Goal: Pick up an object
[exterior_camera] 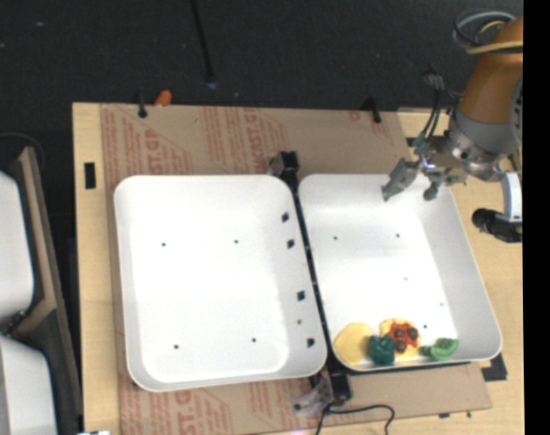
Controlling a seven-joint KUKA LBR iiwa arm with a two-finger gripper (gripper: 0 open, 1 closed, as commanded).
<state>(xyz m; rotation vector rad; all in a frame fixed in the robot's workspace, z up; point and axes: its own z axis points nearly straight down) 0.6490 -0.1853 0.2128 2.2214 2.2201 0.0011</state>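
You see the gripper [410, 185] hanging over the far edge of the right bin [456, 243], close to its far right corner. Its two dark fingers are spread apart with nothing between them. The things to pick from lie well apart from it, bunched along the near edge of the same bin: a yellow disc [352, 341] toward the middle of that edge, a dark green lump [381, 350] touching its right side, a red and orange piece [402, 333] just behind that, and a light green piece [443, 347] nearest the near right corner.

Between the gripper and this cluster you have the bare white floor of the right bin, smooth and glossy, marked only by a few small dark dots. The left bin [139, 270] sits beside it, the two touching along a dark seam with small black clips [291, 243]. Both bins are shallow with rounded corners and low raised rims, and they rest on a brown cardboard sheet [202, 139] printed with red lettering, over a pale wooden bench [86, 270]. The arm [487, 89] comes in from the far right, orange above a grey wrist.
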